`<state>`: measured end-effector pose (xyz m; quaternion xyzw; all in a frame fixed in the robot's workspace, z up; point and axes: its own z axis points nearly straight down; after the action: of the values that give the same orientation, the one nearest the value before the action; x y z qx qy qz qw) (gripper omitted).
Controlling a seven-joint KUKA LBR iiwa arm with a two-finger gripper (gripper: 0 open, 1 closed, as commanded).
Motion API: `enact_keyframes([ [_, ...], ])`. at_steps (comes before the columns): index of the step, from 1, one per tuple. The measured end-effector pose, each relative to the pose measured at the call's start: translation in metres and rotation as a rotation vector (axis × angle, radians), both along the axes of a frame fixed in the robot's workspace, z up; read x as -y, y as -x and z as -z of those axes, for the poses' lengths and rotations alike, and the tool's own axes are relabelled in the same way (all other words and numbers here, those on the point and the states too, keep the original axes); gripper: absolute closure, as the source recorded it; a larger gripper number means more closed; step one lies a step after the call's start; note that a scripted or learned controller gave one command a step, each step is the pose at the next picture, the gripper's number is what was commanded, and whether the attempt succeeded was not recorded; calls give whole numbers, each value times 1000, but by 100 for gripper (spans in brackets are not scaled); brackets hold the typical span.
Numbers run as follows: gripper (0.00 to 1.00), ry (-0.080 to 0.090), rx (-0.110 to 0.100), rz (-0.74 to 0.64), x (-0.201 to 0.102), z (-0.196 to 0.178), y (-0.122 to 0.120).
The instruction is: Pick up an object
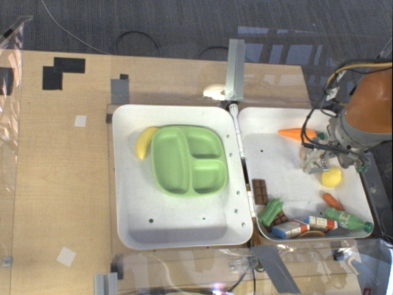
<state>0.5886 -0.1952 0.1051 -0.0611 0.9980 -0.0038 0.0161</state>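
Camera view: gripper (318,163) over right bin (270,128), beside lemon (331,177); finger spread unclear

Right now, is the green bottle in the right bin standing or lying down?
Lying down. The green bottle rests on its side along the right bin's near edge, beside the other toys.

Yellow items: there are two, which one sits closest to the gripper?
The round yellow lemon in the right bin, just below the gripper. The banana lies far off in the left bin, beside the green plate.
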Motion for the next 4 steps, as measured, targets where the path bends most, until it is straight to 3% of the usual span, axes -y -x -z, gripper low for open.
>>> enact_keyframes([
  [1, 0, 0, -1, 0, 0, 1, 0],
  [2, 0, -2, -17, 2, 11, 15, 58],
  [3, 0, -3, -12, -88, -76, 14, 70],
  [4, 0, 4, -14, -184, -14, 14, 51],
])
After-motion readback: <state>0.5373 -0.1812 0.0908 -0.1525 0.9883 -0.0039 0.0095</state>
